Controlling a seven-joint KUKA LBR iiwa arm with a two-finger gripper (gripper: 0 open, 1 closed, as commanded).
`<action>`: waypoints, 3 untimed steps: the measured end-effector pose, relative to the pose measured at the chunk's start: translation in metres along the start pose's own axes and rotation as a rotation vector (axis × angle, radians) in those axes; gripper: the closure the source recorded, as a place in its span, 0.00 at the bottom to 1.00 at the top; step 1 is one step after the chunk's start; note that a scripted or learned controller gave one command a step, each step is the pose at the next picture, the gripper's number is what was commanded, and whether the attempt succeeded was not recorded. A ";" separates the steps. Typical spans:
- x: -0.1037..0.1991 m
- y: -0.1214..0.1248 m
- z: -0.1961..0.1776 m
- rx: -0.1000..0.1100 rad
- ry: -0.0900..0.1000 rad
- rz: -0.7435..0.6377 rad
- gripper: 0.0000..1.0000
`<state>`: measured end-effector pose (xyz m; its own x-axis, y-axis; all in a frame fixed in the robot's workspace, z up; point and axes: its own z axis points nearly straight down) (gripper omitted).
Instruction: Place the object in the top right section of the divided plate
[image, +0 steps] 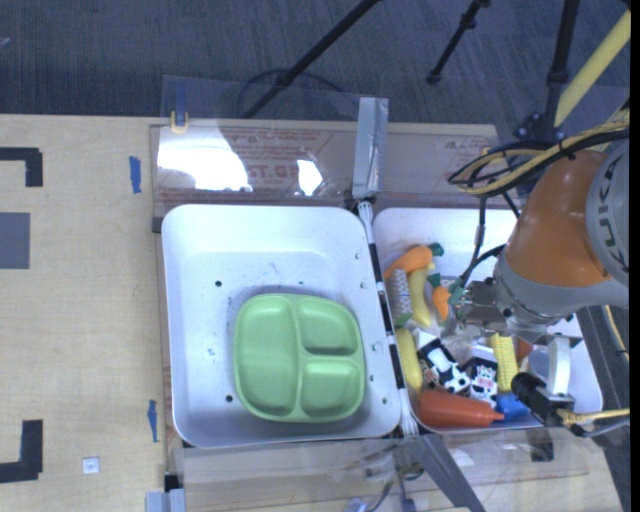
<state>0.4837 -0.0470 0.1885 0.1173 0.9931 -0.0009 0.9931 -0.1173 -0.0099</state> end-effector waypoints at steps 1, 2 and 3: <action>0.077 -0.013 0.007 -0.003 0.000 -0.100 1.00; 0.084 -0.013 -0.153 -0.006 -0.003 0.132 1.00; 0.147 -0.022 -0.003 -0.002 -0.002 -0.205 1.00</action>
<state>0.4791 0.1015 0.1913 -0.0872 0.9962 -0.0006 0.9962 0.0872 -0.0082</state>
